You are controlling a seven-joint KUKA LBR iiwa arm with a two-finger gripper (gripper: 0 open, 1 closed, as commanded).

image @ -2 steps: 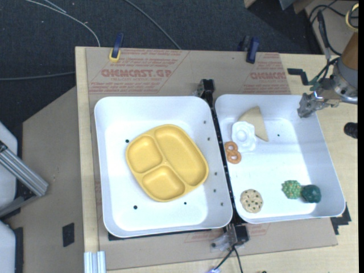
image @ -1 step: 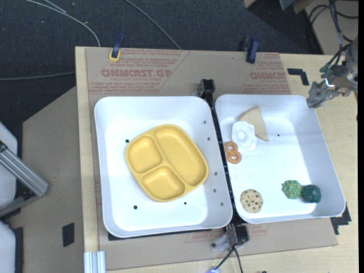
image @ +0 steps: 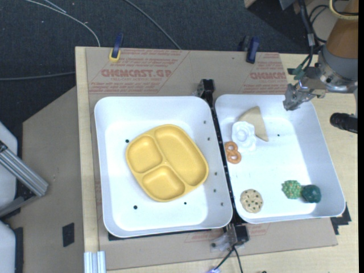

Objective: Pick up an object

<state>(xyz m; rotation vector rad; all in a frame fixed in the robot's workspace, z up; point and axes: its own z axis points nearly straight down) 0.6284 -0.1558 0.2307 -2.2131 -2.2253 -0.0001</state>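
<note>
Red letters on the brown board (image: 170, 67) over the counter read "CHEMCAST", printed upside down. The left bin (image: 108, 152) holds a smooth yellow plate (image: 166, 162) with three dips. In the right bin (image: 318, 147) lie a tan wedge (image: 257, 121), a white lumpy thing (image: 243, 135), an orange pretzel (image: 232, 152), a round cookie (image: 251, 200), and bumpy green broccoli (image: 292, 189) touching a dark green ball (image: 311, 194). The hand (image: 293, 100) hangs over that bin's far rim, holding nothing; I cannot tell its grip. The bin's middle is bare.
</note>
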